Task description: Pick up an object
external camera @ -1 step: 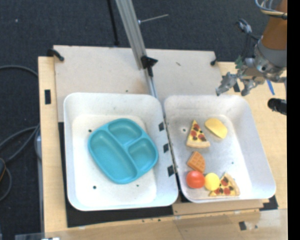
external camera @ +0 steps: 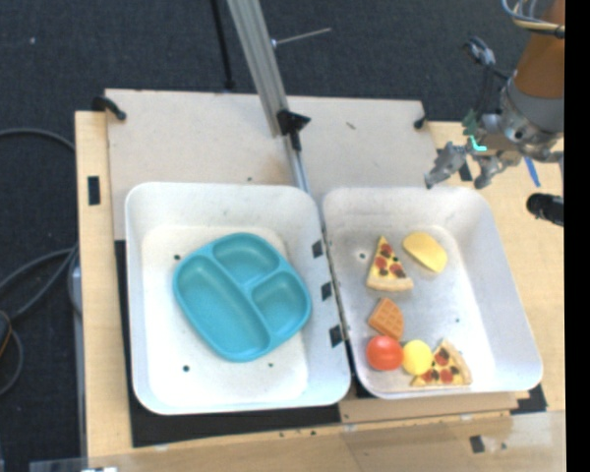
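grey arm at right, end effector point(external camera: 462, 168) spread open, holding nothing

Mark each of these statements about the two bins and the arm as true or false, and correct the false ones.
1. The blue divided plate lies in the left bin. True.
2. Both pizza slices lie in the left bin. False: one pizza slice and the other pizza slice both lie in the right bin.
3. The gripper hangs above the far right corner of the right bin, clear of the food. True.
4. The red ball sits on the blue divided plate. False: it lies in the right bin beside the small yellow ball.
5. The waffle piece lies between the upper pizza slice and the red ball. True.
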You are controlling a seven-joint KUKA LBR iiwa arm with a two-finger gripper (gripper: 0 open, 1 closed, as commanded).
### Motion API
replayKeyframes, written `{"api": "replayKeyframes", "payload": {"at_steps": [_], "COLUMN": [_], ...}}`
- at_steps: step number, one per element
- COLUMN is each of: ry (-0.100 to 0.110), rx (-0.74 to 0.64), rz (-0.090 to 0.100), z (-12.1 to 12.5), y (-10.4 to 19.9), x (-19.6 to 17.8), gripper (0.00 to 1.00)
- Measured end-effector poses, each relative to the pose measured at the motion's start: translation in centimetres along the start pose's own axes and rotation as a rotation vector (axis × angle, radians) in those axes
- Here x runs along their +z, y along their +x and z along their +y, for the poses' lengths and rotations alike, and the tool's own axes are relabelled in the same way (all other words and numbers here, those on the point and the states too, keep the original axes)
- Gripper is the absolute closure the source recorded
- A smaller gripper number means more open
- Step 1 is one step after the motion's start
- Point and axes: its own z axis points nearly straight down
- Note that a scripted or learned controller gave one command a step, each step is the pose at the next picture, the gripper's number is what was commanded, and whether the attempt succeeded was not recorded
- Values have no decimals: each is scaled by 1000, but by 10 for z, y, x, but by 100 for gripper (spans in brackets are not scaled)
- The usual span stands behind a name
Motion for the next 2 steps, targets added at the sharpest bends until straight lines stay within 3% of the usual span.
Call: {"api": "replayKeyframes", "payload": {"at_steps": [2], "ry": [4], "rx": [5], "rz": [1], "z": [-13], "y": [-10], "x": [117], "gripper": [0]}}
